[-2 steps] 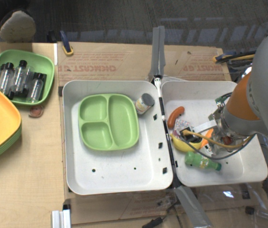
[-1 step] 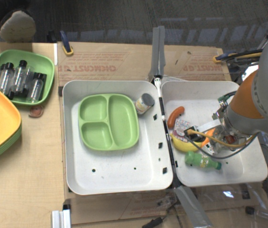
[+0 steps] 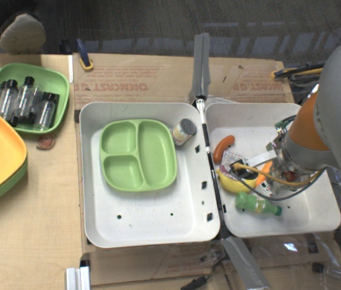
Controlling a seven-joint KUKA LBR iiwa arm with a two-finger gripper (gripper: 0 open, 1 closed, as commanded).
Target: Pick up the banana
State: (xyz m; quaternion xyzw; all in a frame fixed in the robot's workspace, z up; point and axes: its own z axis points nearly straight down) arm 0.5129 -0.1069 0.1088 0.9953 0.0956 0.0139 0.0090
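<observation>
Yellow and partly hidden, the banana (image 3: 233,183) lies in the right bin (image 3: 315,219), just left of your pincer (image 3: 273,177), with cables crossing over it. You cannot tell from here how the pincer stands. A small packet (image 3: 235,164) rests against the banana's top; its print is too small to read. Beyond that sits an orange-red sausage-shaped toy (image 3: 223,147), and below the pincer a green bottle (image 3: 256,205) lies on its side. Further left, the other bin (image 3: 98,222) holds a green divided plate (image 3: 139,154) and a small can (image 3: 183,130). Cardboard (image 3: 134,80) on the desk behind reads "CHEMCYST", upside down.
</observation>
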